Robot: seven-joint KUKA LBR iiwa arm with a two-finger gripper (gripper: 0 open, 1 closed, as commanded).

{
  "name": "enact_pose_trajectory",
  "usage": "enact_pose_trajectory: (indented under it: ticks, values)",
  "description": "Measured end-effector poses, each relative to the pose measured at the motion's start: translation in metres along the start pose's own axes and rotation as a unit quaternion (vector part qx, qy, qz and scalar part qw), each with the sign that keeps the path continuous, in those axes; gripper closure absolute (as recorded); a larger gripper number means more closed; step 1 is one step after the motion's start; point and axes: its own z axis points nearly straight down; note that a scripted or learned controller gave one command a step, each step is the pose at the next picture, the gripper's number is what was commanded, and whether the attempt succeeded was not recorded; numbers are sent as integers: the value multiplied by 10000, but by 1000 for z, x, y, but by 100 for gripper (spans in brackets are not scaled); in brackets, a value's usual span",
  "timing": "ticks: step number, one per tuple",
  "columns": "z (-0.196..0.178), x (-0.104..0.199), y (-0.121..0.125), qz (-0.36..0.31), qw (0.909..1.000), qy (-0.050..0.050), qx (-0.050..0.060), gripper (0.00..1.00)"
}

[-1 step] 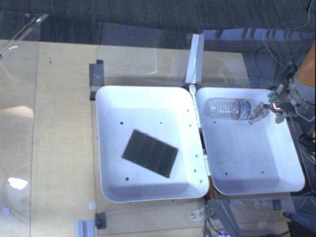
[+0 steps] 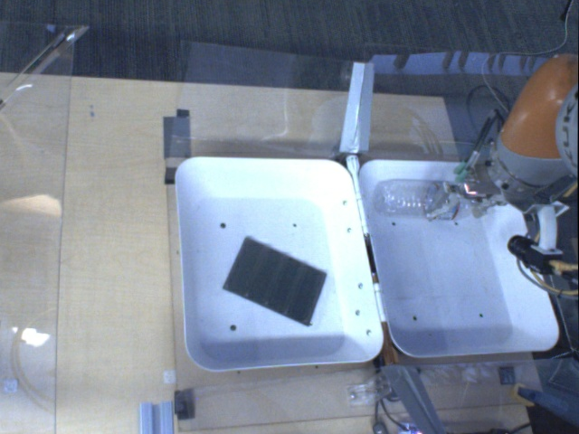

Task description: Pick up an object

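- The surface (image 2: 109, 242) is pale wood, lit unevenly, with clear plastic guard panels standing at its left side and along its far edge; beyond the far edge lies dark grey carpet.
- Two shallow white bins sit side by side on it, touching along their inner rims: the left bin (image 2: 194, 333) and the right bin (image 2: 534, 333).
- At the near edge of the surface, below the right bin, some metal brackets and cables show.
- Count: two bins, one dark slab, one clear bottle, one arm.
- One dark slab (image 2: 274, 279), a flat charcoal rectangle with a faintly ribbed face, lies tilted in the near half of the left bin, apart from every wall.
- One clear bottle (image 2: 405, 197), see-through plastic and lying on its side, rests in the far left corner of the right bin, near the far rim.
- The gripper (image 2: 452, 202) is low over the far edge of the right bin, at the bottle's right end; whether its fingers are spread or pinching cannot be told.
- The arm (image 2: 534, 125) comes in at the far right, its orange band showing.
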Motion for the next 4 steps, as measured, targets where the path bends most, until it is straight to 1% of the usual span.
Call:
enact_pose_trajectory:
  ticks: [1,2,3,4]
  values:
    - [34,-16,47,-611,9981,24,97,0]
    - [37,-18,54,-865,9961,6,166,0]
    - [33,-53,55,-3019,9533,-16,47,0]
    - [47,-45,53,-3536,9353,-87,96,0]
